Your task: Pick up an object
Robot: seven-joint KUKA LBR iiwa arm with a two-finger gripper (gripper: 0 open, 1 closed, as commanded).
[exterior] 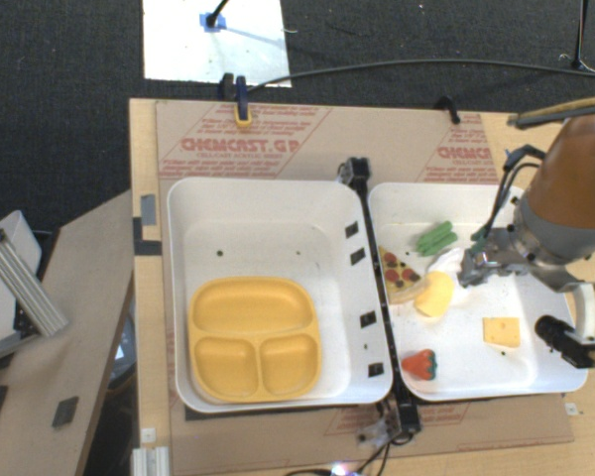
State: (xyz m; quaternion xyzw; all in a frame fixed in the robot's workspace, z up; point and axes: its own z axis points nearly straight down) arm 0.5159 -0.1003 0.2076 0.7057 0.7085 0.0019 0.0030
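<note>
Nearest the camera, at about 6 o'clock in the right bin (446, 390), lies a red strawberry-like toy (419, 364) with a green cap. Toward 4 o'clock sits a flat yellow cheese slice (502, 331). In the left bin (268, 201), at 7 o'clock from the bench centre, rests a yellow divided tray (256, 338) with three compartments.

Farther back, mid-bin on the right, a pale yellow wedge (434, 296) touches a pizza slice (400, 275) at its 10 o'clock side. Just beyond them, toward 12 o'clock, lies a green ridged toy (436, 237).

The gripper (476, 266) hangs at 3 o'clock of the wedge, low over the bin floor — how wide its pincer stands cannot be told, and nothing is seen gripped in it. The grey arm with its orange band (575, 172) rises behind toward 2 o'clock.
</note>
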